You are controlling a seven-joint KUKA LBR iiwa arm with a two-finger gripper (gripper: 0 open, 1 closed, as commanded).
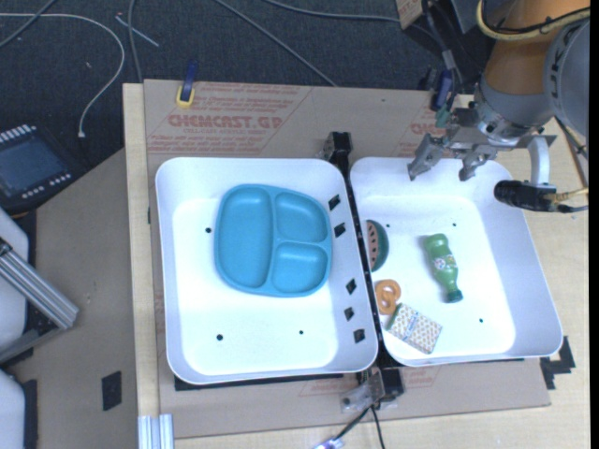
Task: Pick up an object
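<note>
One green bottle (pixel 442 266) lies well below the open end effector (pixel 445 164).

Bright, even light falls from above, and the two white bins (pixel 524 279) glare almost to blown-out (their inner walls barely read). Shadows are short and soft, pooling under the blue plate (pixel 273 239). Focus is moderate throughout, slightly grainy; the dark floor (pixel 65 54) beyond the worktop (pixel 140 279) stays dim.

Grey arm (pixel 573 59), orange band (pixel 535 36), yellow cable looped above, grey metal fingers (pixel 423 160).
</note>
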